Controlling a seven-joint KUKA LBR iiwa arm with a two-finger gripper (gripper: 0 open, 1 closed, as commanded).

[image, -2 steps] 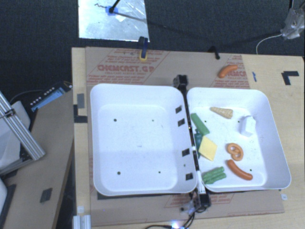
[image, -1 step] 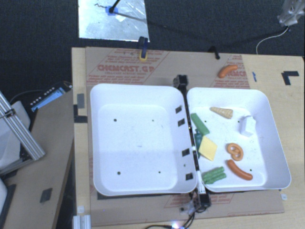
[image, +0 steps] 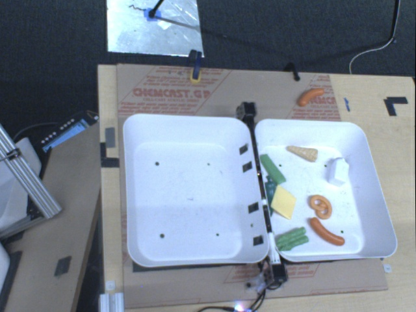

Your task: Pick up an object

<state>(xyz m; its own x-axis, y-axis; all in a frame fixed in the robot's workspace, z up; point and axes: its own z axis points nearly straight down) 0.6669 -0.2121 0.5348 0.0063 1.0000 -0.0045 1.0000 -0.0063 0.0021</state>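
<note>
While I cannot tell how the jaws stand, I judge the sausage (image: 326,231) near the right bin's (image: 374,194) front edge light, stiff and slippery, best pinched across its middle.

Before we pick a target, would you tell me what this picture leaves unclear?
- White object, camera view: it blends into the right bin, so its outline and shape are unclear.
- Pretzel: too small to show its loops.
- Green piece: lies along the divider between the bins, so its left edge is unclear.
</note>
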